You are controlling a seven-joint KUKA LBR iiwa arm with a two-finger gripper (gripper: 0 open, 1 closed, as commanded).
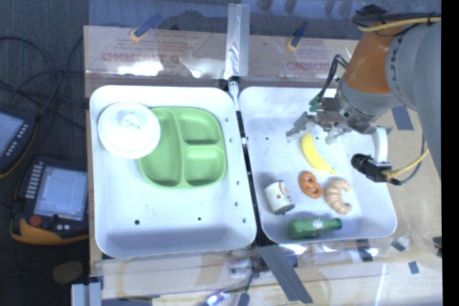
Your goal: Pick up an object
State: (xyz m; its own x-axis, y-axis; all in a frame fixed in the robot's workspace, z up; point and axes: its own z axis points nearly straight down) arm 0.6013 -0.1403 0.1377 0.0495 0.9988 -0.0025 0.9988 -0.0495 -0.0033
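Nearest: green bottle (315, 226), lying on its side, below the banana (315, 153). Pretzel (310, 184) and croissant (338, 195): between bottle and banana. Small cup (278, 197): left of pretzel. My pincer (316, 130): fingers spread wide, holding nothing, poised just above the banana's upper end. Green divided plate (183, 145) and white lid (129, 128): far left of the banana.

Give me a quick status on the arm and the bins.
Gripper open, above the banana in the right bin. Nothing held. Pretzel, croissant close by.
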